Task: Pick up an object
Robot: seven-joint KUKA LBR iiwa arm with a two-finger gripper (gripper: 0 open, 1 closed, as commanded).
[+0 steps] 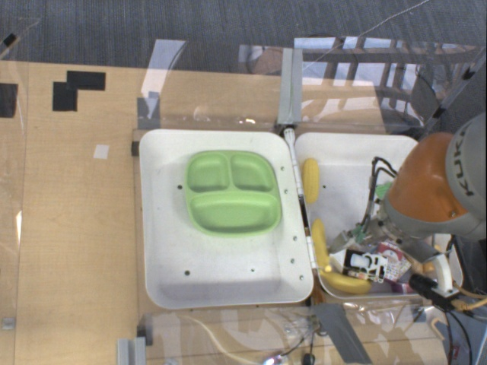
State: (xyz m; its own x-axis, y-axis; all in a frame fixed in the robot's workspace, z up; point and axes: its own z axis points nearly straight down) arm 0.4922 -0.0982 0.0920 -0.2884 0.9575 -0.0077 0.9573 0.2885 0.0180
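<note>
Two shallow white bins sit side by side on the bench (68, 226), a layout that gives the arm one bin of loose objects to pick from and a second beside it. The left bin (163, 272) carries a green divided plate (230, 192), lying flat near its centre with its three compartments facing up. The right bin (342, 166) holds the candidates for the pick: a yellow banana-shaped piece (310, 179) lies lengthwise just beside the dividing wall, a second banana (329, 263) curves along the near left corner, and a small black-and-white package (364, 263) rests among a cluster of mixed items near the front wall. The objects crowd the bin's left edge and front corner, which leaves its far floor bare and makes the corner group harder to approach cleanly. The arm (430, 185) reaches in from the right, its orange band hanging over the right bin, so that the hand (368, 230) is lowered close above the cluster. Whether the hand is released or clenched cannot be told, since the wrist and cables cover it, and no object is seen between its parts; judged from this, the pick is not yet achieved.
</note>
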